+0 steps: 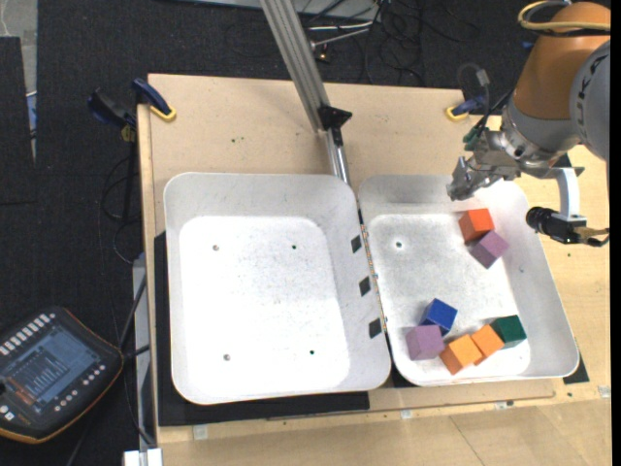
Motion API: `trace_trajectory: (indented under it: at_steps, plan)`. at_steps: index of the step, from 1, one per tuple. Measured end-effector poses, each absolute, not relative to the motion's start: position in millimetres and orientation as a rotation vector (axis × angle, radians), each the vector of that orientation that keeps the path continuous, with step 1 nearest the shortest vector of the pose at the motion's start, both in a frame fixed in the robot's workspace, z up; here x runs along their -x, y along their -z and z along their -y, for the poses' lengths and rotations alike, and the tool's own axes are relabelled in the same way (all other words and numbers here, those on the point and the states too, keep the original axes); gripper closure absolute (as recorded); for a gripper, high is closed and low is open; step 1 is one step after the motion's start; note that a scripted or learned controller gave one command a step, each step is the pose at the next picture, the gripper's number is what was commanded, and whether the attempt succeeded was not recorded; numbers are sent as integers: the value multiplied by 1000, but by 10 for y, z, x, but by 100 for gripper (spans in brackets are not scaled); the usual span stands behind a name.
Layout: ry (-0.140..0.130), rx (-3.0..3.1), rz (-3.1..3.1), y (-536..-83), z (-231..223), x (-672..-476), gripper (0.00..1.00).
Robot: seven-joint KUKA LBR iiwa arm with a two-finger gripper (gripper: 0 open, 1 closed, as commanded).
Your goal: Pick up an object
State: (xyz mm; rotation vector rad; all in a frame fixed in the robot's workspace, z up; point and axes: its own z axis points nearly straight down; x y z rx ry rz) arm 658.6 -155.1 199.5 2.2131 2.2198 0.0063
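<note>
My gripper (464, 188) hangs over the far right part of the right bin (543, 289), just above and left of an orange block (475, 224). A purple block (489, 249) lies touching that orange block on its near side. Near the bin's front sit a blue block (441, 315), a second purple block (423, 342), a second orange block (462, 350) and a green block (508, 332), clustered together. Nothing shows between the fingers.
The left bin (184, 260) lies beside the right one, with black clips along the seam. A slanted metal pole (296, 51) crosses the back of the bench. Blue clamps sit at the bench's far corners. A teach pendant (44, 372) lies at lower left.
</note>
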Motion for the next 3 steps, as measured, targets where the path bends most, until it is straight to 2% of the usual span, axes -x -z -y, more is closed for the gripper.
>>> trace_trajectory:
  at_steps: [1, 2, 3]
  plan:
    - [-5, -2215, -2221, -2328, 1550, -6599, 100]
    - [-2, -2213, -2230, -2433, 1033, -6413, 100]
    - [-1, -2215, -2231, -2500, 556, -6126, 100]
